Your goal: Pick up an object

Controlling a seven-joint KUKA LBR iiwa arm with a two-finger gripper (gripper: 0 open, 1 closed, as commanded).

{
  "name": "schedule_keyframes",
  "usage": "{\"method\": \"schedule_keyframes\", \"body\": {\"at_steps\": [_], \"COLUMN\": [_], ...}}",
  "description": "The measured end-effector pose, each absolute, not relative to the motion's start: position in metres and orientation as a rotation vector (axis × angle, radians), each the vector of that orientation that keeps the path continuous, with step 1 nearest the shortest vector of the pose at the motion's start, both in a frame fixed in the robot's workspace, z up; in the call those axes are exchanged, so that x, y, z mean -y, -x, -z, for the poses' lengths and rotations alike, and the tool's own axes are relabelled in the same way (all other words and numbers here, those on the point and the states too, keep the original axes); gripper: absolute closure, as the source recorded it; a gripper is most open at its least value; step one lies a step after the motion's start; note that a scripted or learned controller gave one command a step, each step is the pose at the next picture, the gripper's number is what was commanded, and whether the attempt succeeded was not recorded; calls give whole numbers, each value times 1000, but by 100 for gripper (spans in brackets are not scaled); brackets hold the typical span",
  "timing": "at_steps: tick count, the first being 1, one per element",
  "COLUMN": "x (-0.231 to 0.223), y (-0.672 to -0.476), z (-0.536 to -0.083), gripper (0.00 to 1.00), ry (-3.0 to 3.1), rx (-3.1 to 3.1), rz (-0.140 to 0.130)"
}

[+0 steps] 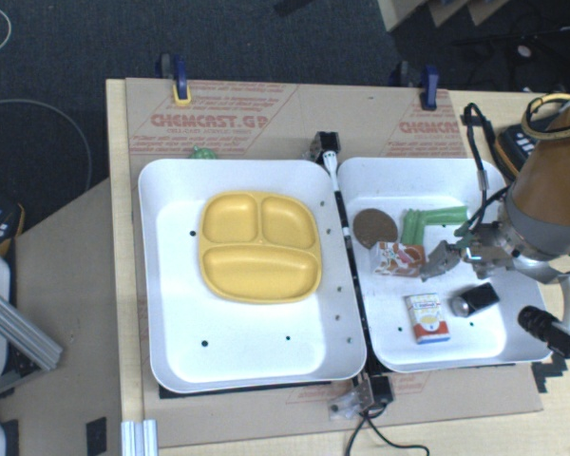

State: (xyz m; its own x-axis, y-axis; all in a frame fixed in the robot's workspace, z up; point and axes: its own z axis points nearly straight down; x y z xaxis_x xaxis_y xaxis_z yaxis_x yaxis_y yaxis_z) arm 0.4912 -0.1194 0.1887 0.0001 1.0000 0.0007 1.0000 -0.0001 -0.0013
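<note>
- Far left on the bench, the left white bin (171,283) sits flat, and a yellow divided plate (260,246) lies in its far half, three compartments facing up, nothing in them.
- Just beyond that bin's far-left corner, a small green thing (203,153) rests on the brown board (266,112); too small to make out.
- Two blue clamps (180,72) pin the board's far edge, one on the left, one towards the right.
- A black strip (346,245) runs along the seam where the two bins meet.
- Now the right white bin (399,350): a round brown disc (374,226) lies towards its far-left part.
- Just right of the disc, a green ribbed piece (433,222) lies flat, pointing to the right.
- Near side of the disc, a crumpled red-and-white wrapper (398,257) sits just beside the fingertips.
- Nearer still, a small red-and-white carton (426,316) lies flat, apart from the rest.
- The gripper (439,260) hangs low over the bin's middle, tips pointing left at the wrapper; how wide it stands I cannot tell, and I see nothing caught in it.
- Right of the carton, a small dark object (476,300) lies under the wrist.
- The arm (549,198), orange band showing, reaches in from the right.
</note>
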Motion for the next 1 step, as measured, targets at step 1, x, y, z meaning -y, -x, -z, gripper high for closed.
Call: {"method": "schedule_keyframes", "body": {"at_steps": [1], "x": [119], "y": [-492], "z": [-199], "gripper": [100], "ry": [2223], "rx": [2222], "rz": [2]}}
